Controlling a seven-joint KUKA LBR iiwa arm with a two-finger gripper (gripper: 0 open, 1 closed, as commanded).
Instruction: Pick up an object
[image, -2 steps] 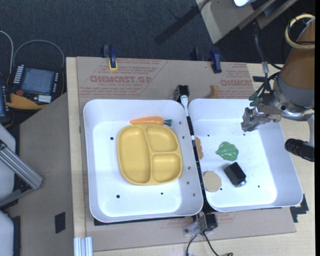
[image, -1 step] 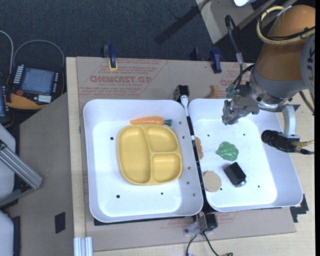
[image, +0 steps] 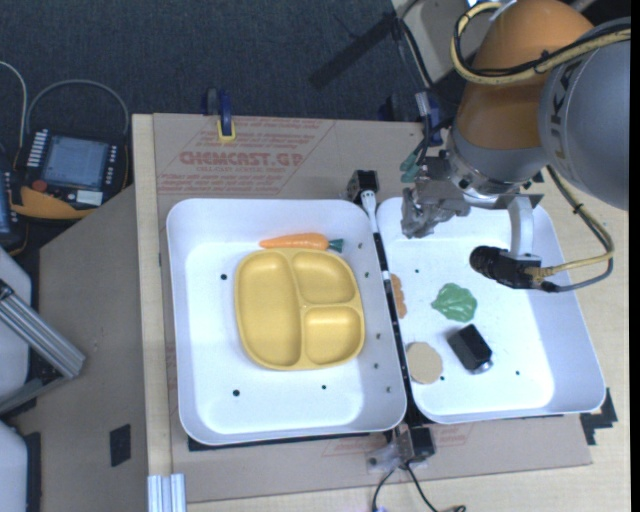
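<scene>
**Operator:** Currently, where is the grey arm with the orange band (image: 520, 90), and how do its jaws stand?

**Technician:** The arm enters from the right and hangs over the far left corner of the right shallow white bin (image: 570, 330). The two-finger gripper (image: 420, 222) points down near the divider between the bins. Whether the jaws are apart or together cannot be told from this angle; nothing is seen between them.

**Operator:** List the contents of the right bin.

**Technician:** A crumpled green leaf-shaped piece (image: 454, 301) lies near the middle. A black rectangular block (image: 469, 347) lies just beside it, toward the near edge. A round tan disc (image: 424, 362) lies near the block, close to the divider. A small orange-brown piece (image: 397, 296) rests against the divider side, farther back than the disc. All four lie on the bin floor, apart from the gripper.

**Operator:** And the left bin?

**Technician:** The left shallow white bin (image: 200, 380) holds a yellow plastic plate with three compartments (image: 298, 307), set near its centre. An orange toy carrot with a green tip (image: 296, 241) lies along the plate's far edge, touching or nearly touching it.

**Operator:** Surroundings?

**Technician:** Both bins sit on a brown cardboard sheet with red print (image: 250, 150) on the counter. A handheld control pendant with a screen (image: 72, 165) lies at the far left.
</scene>
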